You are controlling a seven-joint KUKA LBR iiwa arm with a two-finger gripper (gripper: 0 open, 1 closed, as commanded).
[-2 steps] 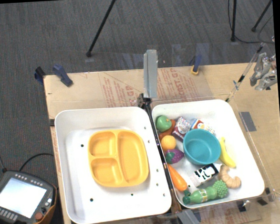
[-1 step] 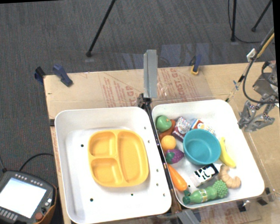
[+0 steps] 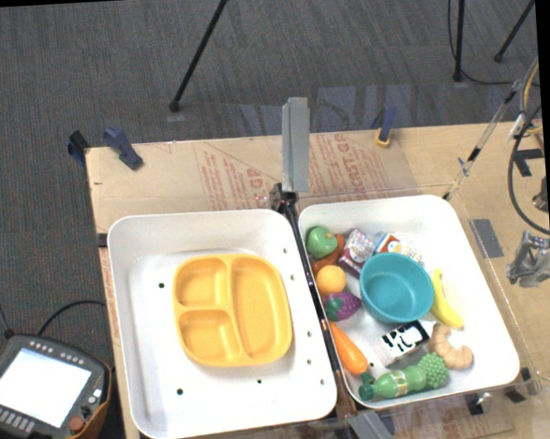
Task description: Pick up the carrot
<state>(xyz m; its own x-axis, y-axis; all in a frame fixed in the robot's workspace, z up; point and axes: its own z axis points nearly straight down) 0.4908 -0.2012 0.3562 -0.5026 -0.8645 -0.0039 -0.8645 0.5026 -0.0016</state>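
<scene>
Small orange plastic carrot (image 3: 348, 348) lies against right white bin's (image 3: 481, 274) left wall; I approach steeply. Pincer state: cannot tell.

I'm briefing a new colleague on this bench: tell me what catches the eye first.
The bright yellow three-compartment plastic plate sits alone in the left white bin. In the right white bin, a teal plastic bowl stands amid crowded toy food, with the orange toy carrot along that bin's left wall.
</scene>
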